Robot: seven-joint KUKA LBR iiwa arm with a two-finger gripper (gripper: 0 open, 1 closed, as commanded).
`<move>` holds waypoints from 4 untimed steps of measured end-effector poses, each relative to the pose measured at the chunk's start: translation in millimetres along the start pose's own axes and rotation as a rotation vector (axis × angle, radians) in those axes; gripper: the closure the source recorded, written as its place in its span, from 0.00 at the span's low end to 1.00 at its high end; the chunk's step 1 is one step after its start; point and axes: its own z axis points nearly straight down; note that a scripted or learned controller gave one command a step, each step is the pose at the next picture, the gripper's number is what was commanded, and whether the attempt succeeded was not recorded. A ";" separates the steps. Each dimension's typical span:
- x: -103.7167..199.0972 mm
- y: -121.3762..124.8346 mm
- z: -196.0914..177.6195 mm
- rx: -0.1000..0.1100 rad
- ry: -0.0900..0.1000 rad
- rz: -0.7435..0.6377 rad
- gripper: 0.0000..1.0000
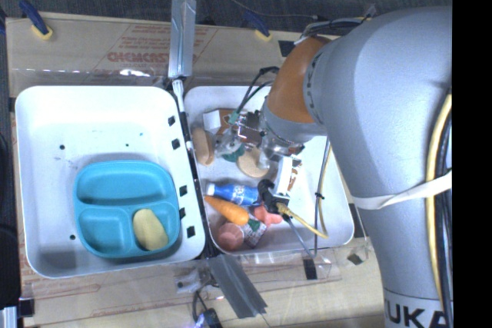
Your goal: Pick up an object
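Tool low over the crowded right bin

Grey arm [392, 127] with its orange band [290, 92] reaches in from the right and bends down over the right bin [338, 223]. Its tool [250, 138] sits low among the objects near the bin's upper left; whether it is released or clenched on anything cannot be told. Beside it lie a tan bread-like piece [203, 145] against the left wall and a round beige disc [251, 163]. Lower in the same bin are a blue bottle [233, 193], an orange carrot [227, 210] just below it, and a pinkish round fruit [228, 236] near the bottom edge. The left bin [46, 127] holds a blue divided tray [115, 196] with a yellow potato-like item [151, 230] in its lower right compartment
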 end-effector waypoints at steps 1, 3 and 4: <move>-8.0 -43.4 -95.1 0.012 0.001 -0.236 0.00; -19.9 34.0 -35.0 0.013 0.001 -0.319 0.00; -0.2 -12.6 0.0 0.001 0.000 -0.438 0.00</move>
